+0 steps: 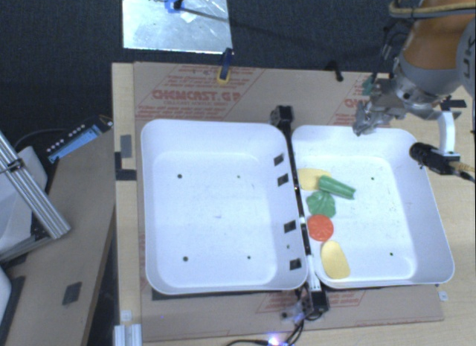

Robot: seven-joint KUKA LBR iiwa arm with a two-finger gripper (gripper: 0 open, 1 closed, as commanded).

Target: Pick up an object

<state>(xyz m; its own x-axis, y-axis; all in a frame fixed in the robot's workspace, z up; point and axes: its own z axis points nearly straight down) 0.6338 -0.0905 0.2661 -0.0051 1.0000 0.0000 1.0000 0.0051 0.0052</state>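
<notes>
The right bin (416,210) holds a cluster of small items along its left wall. A pale yellow piece (310,178) lies at the top, with a green elongated piece (337,186) beside it. Below them sit a green leafy piece (321,203), a round red-orange piece (320,228) and a yellow oval piece (335,260). My gripper (365,124) hangs above the far rim of the right bin, well up and to the right of the cluster. Nothing shows between its fingers.
The left bin (171,143) adjoins the right one, with black clips (282,180) along the shared wall. Both bins rest on a cardboard sheet (193,91). A shiny metal plate (175,10) lies beyond it, and a grey rail (30,196) stands at the left.
</notes>
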